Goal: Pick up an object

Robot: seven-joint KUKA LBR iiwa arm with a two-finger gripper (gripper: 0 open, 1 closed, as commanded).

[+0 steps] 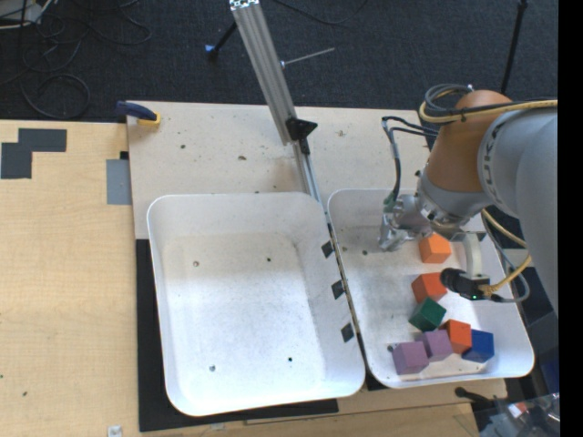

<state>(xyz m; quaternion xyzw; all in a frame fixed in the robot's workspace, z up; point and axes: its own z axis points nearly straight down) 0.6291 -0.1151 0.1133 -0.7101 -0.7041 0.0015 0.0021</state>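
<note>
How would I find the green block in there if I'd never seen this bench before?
Look in the right-hand bin, the one the grey arm reaches over. Cubes cluster along its right and near sides; the green block sits mid-cluster, just below a red-orange one and above the purple pair. It's the only green thing there.

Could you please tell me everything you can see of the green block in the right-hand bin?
The green block is a small dark green cube, matte, perhaps foam or painted wood. It sits turned at an angle on the floor of the right bin, toward its near right part. An orange-red block lies just behind it, seemingly touching, and another orange block sits close at its near right. Two purple blocks lie in front. The gripper is farther back, apart from it.
</note>
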